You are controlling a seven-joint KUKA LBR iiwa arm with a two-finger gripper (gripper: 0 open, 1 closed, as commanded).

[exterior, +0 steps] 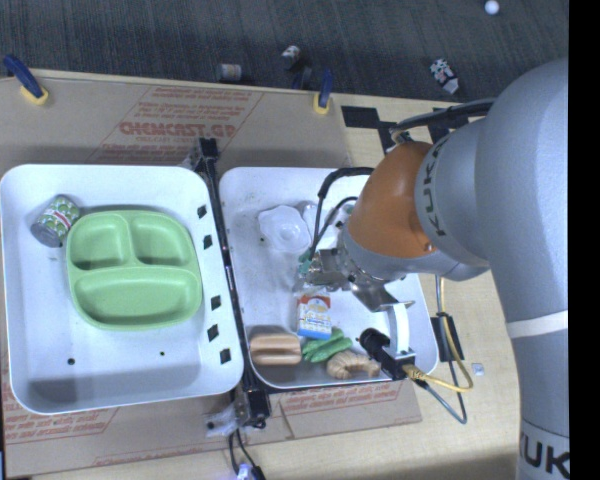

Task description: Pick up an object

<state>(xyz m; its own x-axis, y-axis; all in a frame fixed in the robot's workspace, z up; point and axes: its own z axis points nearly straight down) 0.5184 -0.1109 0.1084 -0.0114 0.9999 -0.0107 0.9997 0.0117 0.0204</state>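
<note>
The grey arm (pixel 500 198) reached over the right bin (pixel 242 268). Its gripper (pixel 315 268) was hidden by the wrist; its state could not be told. Below it stood a small white carton (pixel 314 317) with orange and blue print, just above a hot-dog bun (pixel 275 348).

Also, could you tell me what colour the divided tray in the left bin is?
Light green tray, in the camera view.

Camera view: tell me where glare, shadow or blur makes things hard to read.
Camera view: the clear item in the right bin nearly vanishes against the white floor; soft shadow pools in the left bin's near corner; the green tray reads cleanly; the arm looms large and slightly soft, hiding the gripper's fingertips; small toys by the bin's front edge look fuzzy.
</note>
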